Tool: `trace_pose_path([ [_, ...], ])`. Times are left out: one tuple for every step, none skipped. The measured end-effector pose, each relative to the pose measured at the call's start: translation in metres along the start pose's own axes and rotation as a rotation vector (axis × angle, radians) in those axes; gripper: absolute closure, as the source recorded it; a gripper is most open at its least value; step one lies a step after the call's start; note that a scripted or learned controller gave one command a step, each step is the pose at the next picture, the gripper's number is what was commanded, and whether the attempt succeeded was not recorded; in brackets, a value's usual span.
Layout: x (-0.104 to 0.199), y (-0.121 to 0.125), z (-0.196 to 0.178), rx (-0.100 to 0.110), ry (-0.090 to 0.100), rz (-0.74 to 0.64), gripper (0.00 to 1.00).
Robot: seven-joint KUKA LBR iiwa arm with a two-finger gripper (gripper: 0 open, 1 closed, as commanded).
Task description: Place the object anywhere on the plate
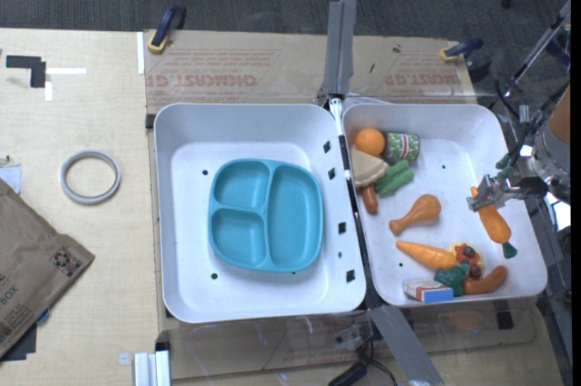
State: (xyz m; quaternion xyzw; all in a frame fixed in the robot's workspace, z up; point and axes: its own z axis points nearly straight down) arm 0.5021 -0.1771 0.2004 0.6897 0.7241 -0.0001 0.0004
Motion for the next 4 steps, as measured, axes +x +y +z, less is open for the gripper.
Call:
trace_pose_path([
  [0.088,-0.001,0.010,0.003,0.000,-0.013,1.00],
  [0.173,-0.016,0.006,0.004,0.000,0.008,1.00],
  [0.235,0.041,0.008,0.005,-0.002,0.115,1.00],
  [0.235,0.041,0.008,0.005,-0.002,0.115,0.00],
])
